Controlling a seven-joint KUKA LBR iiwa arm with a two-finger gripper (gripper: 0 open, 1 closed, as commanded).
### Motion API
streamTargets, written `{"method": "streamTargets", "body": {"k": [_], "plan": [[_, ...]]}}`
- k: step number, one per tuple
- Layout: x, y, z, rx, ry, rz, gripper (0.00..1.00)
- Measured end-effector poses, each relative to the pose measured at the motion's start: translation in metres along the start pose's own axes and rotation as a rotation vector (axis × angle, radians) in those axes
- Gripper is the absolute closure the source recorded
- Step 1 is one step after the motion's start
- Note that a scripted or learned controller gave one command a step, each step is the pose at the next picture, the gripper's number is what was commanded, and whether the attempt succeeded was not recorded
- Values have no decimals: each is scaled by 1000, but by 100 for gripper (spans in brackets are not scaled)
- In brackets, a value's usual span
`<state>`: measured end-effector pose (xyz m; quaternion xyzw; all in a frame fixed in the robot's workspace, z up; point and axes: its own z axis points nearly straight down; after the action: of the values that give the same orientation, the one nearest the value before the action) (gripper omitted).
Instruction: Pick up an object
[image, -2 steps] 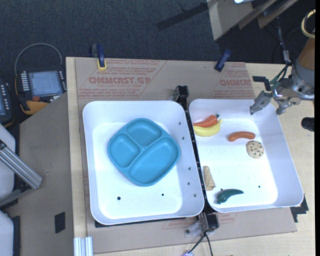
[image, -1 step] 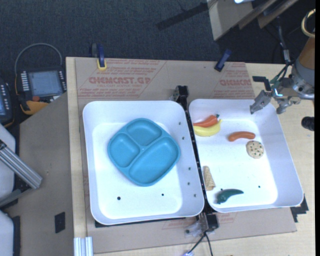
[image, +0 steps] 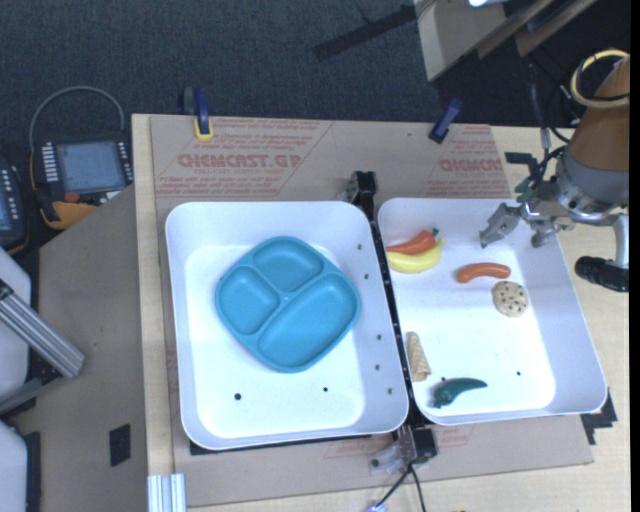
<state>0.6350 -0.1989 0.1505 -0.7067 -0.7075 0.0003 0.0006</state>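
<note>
Looking down at the bench, you see two white bins side by side. The left bin holds a blue divided plate, sitting a little above its centre, with bare floor along the lower and left sides. The right bin holds the small things: a red chilli lying against a yellow banana at its upper left, an orange sausage just right of them, a speckled cookie below the sausage, a tan roll by the left wall, and a dark green pepper near the bottom edge. You have open floor in that bin's lower right. The gripper hangs over the bin's upper right corner, its fingers spread apart and holding nothing; the sausage lies nearest, below and left of it.
</note>
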Motion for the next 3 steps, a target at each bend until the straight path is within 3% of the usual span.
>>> {"method": "streamTargets", "body": {"k": [2, 3], "plan": [[-4, -1, 67, 3, 0, 0, 0], [-4, 0, 54, -3, -2, -1, 100]]}}
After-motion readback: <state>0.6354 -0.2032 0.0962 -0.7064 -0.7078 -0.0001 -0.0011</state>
